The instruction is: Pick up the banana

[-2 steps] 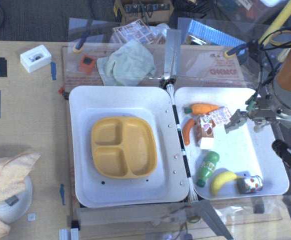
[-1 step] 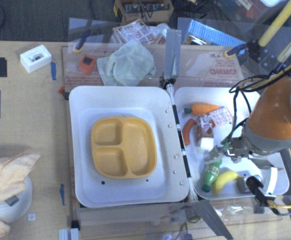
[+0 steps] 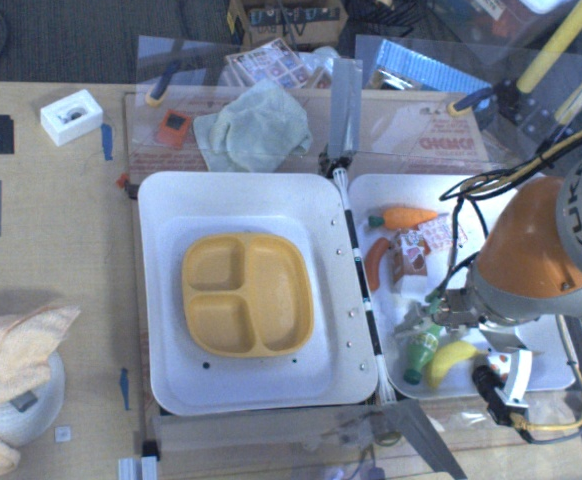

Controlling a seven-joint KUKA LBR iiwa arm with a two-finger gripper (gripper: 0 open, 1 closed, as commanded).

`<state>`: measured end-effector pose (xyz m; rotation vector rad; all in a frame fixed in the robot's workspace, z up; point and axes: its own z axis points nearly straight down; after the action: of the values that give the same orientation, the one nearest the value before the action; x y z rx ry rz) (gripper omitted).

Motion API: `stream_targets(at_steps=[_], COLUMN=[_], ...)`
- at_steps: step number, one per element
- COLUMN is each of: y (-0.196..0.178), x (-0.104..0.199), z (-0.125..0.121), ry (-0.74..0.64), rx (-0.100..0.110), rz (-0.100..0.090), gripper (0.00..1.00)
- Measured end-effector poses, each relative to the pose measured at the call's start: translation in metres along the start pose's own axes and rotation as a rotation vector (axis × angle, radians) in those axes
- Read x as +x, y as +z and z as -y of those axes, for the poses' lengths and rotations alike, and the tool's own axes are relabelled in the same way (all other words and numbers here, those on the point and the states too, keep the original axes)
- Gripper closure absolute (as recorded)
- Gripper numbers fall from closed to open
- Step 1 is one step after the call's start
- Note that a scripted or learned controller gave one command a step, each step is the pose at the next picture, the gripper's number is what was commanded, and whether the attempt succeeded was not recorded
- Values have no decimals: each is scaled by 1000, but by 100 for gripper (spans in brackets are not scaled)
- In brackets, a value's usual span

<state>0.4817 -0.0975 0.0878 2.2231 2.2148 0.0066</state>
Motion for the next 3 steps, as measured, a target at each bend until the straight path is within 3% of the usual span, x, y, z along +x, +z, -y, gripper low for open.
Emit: stream_targets(at_steps=[1,2,3], y=[-110,-95,-37], x=[-35,33,-6], z=[-14,2,3], ry=[366,202,91], rx=[7,12,11], rz=[3,0,0], gripper=[0,0,0])
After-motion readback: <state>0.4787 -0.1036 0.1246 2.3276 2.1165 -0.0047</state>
